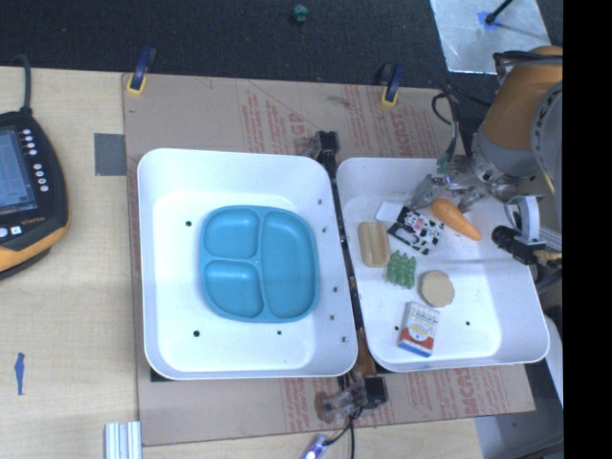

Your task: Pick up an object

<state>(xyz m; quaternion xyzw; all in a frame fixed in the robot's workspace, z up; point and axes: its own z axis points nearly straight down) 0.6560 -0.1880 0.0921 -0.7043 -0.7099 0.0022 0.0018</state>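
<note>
Carrot (456, 220): an orange, carrot-shaped toy lying at a slant in the upper right part of the right bin (497, 347), directly beneath the gripper (457, 195). The gripper hangs low over the toy's upper end; whether it is parted, closed, or clasping the toy cannot be told from this view. The grey arm (521, 127), with its orange band (529, 75), enters from the right.

Just left of the carrot lies a black-and-white patterned item (418, 229), touching or nearly touching it, with a white sheet partly under it. Farther left rests a tan oblong block (374, 243), near the bin's left wall. Below these sit a green knobbly piece (402, 271) and, beside it to the right, a round tan disc (437, 288). A small printed carton (419, 329) lies near the bin's lower edge.

The left bin (163, 256) holds a blue divided plate (258, 262) with three compartments. Both bins stand on a cardboard sheet (239, 113) fixed by clamps. A handheld control pendant (27, 191) lies at the bench's left edge.
</note>
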